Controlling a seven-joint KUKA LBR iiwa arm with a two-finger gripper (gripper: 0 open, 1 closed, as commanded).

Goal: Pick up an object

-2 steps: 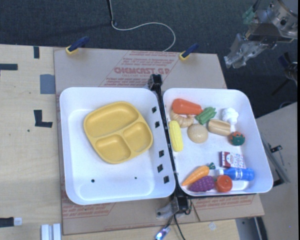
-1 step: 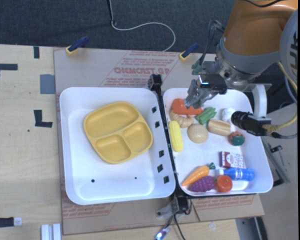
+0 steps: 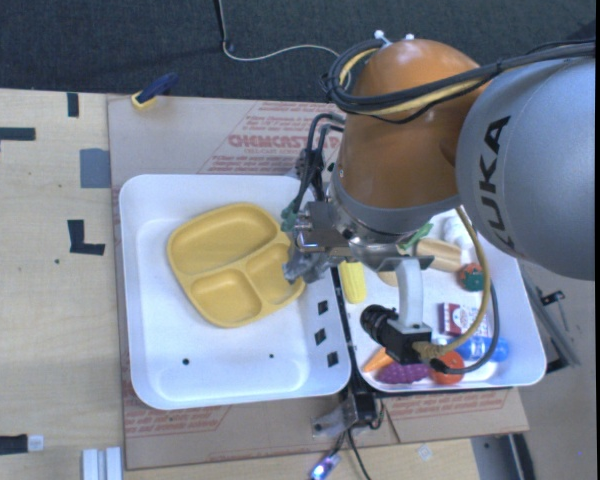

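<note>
Gripper [image 3: 298,256] sits at right rim of yellow tray [image 3: 215,260], likely for an edge pinch; I can't tell if it's clenched.

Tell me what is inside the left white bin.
A yellow divided plate lies in the left bin. The gripper covers the plate's right edge, so what is there is hidden.

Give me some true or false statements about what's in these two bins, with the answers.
1. A yellow divided plate lies in the left bin. True.
2. A purple toy lies on the plate. False: it lies at the front of the right bin.
3. A corn cob lies in the right bin, close to the wall between the bins. True.
4. The arm reaches in from the view's left. False: it comes in from the right.
</note>
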